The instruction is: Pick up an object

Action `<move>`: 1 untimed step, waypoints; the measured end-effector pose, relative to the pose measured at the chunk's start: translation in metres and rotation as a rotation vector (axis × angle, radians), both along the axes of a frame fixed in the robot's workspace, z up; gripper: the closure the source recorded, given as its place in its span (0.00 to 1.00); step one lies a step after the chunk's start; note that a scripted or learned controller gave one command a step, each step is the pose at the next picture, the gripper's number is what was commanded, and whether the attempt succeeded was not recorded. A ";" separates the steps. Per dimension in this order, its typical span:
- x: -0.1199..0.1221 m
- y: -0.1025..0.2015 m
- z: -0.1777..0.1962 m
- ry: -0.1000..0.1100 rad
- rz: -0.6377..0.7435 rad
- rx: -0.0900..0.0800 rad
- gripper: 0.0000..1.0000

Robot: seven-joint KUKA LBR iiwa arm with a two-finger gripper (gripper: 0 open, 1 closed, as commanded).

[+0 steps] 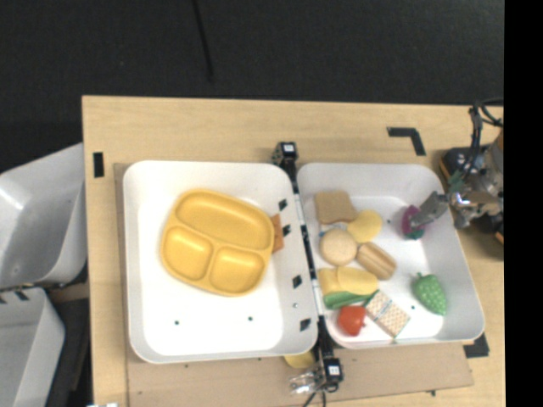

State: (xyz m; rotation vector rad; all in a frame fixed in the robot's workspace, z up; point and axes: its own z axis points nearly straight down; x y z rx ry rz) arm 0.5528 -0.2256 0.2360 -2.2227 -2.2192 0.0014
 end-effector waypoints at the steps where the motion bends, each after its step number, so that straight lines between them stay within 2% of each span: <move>1: 0.001 -0.002 0.009 0.000 0.002 -0.001 1.00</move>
